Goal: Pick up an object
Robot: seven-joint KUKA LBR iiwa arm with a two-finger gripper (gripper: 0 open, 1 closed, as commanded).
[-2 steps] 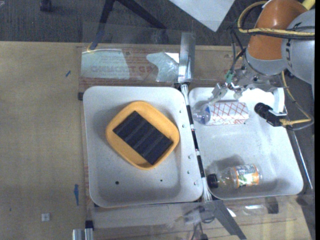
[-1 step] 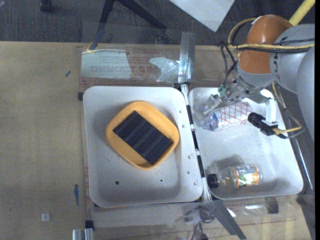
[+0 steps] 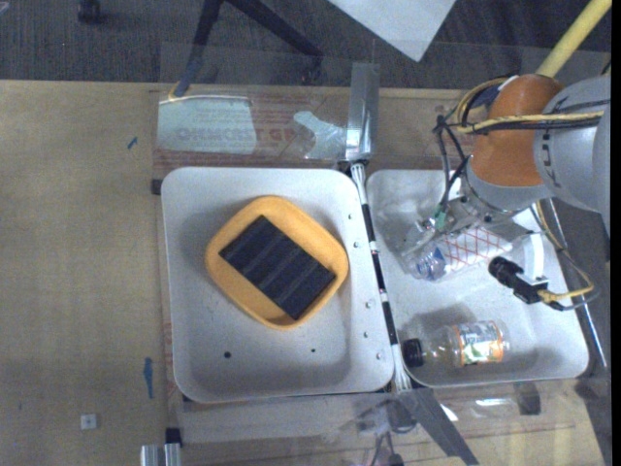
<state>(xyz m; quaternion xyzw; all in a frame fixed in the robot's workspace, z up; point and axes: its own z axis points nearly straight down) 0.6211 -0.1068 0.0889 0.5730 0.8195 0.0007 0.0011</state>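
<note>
Over the right bin (image 3: 572, 357), arm (image 3: 543, 144) reaching down, gripper (image 3: 448, 223) grip unclear, beside crumpled bottle (image 3: 432, 255)

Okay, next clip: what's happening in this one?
The grey arm has reached into the right bin, its gripper down over a crumpled clear plastic item near the bin's middle. A plastic bottle lies on its side nearer the front. A yellow tray with a dark insert sits in the left bin.
</note>
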